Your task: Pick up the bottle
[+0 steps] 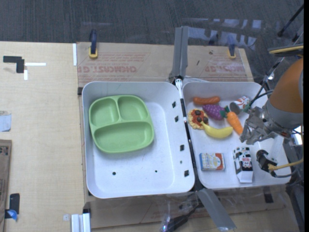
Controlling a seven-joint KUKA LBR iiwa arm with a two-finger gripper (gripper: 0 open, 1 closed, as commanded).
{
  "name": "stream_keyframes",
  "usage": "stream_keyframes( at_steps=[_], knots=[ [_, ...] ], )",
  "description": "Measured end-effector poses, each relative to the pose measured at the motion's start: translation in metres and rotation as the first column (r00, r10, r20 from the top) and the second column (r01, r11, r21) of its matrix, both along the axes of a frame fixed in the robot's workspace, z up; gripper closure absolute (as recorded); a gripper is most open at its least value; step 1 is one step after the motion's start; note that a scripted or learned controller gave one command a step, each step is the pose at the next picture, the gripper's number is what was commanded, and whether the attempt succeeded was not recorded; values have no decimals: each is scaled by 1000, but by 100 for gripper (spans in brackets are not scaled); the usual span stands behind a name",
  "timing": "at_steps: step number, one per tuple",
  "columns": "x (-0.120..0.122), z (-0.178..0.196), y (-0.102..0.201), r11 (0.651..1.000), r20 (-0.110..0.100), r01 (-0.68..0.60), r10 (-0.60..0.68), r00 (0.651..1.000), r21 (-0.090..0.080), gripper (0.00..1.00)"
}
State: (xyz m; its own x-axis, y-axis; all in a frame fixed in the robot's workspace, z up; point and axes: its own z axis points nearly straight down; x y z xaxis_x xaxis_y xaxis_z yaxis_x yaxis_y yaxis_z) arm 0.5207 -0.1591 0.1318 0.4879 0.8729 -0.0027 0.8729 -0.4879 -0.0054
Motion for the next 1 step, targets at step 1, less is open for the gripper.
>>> stream_keyframes(
  at_steps=[1],
  knots=[
    [-26, -41, 57, 917, 3, 399, -399, 917, -2, 100]
  ],
)
